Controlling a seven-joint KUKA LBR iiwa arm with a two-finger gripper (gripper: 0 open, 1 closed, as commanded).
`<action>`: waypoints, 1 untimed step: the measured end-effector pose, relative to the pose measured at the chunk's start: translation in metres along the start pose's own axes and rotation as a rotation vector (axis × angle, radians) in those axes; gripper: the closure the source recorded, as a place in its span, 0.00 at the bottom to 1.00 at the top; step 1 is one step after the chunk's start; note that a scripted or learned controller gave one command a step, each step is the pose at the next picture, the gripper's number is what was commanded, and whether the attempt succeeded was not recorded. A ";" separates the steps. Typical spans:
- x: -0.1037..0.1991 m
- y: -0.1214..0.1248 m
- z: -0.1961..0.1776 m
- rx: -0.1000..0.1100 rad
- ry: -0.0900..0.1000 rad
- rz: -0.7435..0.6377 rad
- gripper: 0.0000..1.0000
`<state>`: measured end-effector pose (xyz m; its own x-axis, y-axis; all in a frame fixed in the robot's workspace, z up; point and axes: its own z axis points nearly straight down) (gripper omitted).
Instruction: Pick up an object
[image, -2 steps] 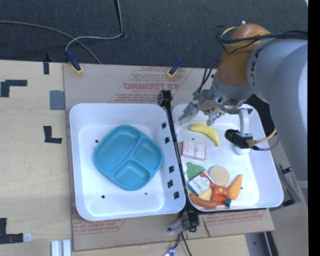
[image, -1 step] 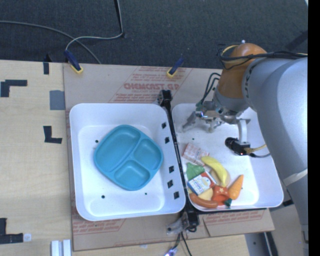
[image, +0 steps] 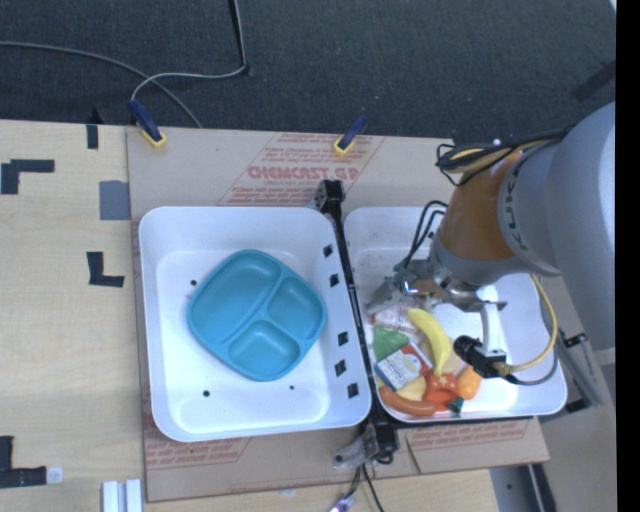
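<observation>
The right bin (image: 520, 400) holds a heap of toy food at its near left. A yellow banana (image: 432, 337) lies on top of the heap. Beside it are a green packet (image: 388, 342), a white packet (image: 400, 369), a red pepper-like piece (image: 412, 404) and an orange carrot-like piece (image: 466, 384). My gripper (image: 404, 288) reaches down into this bin just above the heap, close to the banana's upper end. The wrist hides its fingers. A blue divided plate (image: 258, 313) lies in the left bin (image: 170, 400).
The grey arm with its orange band (image: 480, 215) covers the right bin's upper right. A black divider with clips (image: 343, 290) runs between the bins. Cables (image: 545, 340) loop over the right bin. Cardboard (image: 290, 170) lies under both bins, held by yellow clamps (image: 350, 138).
</observation>
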<state>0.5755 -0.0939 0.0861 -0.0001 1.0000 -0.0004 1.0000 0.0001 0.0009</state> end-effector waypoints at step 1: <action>-0.022 -0.029 -0.001 -0.005 -0.001 -0.001 0.00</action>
<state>0.5460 -0.1160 0.0867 -0.0006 1.0000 -0.0014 1.0000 0.0006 0.0056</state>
